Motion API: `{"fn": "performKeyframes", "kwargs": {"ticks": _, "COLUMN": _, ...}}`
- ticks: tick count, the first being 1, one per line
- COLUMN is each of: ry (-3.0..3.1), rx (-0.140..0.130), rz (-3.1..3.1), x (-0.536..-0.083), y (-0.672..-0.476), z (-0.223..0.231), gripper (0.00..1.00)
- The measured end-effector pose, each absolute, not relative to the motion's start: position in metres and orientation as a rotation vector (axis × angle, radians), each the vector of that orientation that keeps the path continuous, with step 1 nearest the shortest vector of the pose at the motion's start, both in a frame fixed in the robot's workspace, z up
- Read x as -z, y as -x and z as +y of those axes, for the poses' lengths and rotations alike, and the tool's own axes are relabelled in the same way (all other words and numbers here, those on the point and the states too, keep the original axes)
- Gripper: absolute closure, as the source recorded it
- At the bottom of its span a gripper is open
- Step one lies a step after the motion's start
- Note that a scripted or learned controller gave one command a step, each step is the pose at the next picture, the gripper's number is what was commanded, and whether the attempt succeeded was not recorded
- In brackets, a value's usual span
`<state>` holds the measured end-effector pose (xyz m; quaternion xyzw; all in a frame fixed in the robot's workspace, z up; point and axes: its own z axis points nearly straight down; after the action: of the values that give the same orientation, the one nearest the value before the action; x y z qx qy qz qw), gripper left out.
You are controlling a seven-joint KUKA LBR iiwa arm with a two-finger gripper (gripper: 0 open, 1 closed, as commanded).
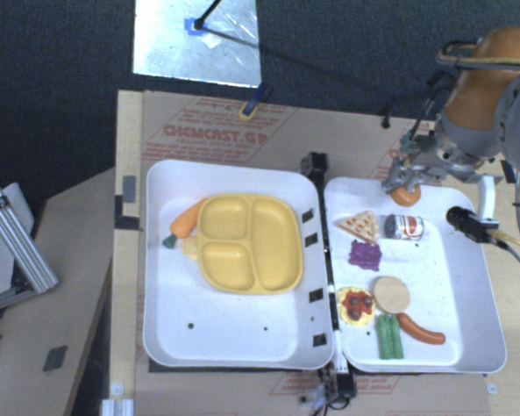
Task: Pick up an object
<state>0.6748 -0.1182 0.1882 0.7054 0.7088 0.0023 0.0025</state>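
My gripper (405, 180) hangs over the back edge of the right bin (466, 286), directly above a small orange fruit (406, 197) and touching or nearly touching its top. Just in front of the orange lie a pizza slice (361, 225) and a small can (404, 226) on its side. Further forward in the same bin are purple grapes (364, 254), a round tan bun (391, 294), a red and yellow piece (355, 306), a green vegetable (389, 335) and a sausage (421, 330).
The left bin (161, 311) holds a yellow divided plate (245, 242) with a carrot (185, 219) at its left side. A black divider (323, 251) runs between the bins. A black part of the arm (466, 221) juts over the right bin's right side.
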Motion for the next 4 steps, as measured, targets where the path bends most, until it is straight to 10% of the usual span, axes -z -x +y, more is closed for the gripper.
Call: {"fn": "performKeyframes", "kwargs": {"ticks": 4, "ry": -2.212, "rx": -0.003, "rz": 2.233, "x": -0.221, "y": -0.638, "z": 0.047, "gripper": 1.00}}
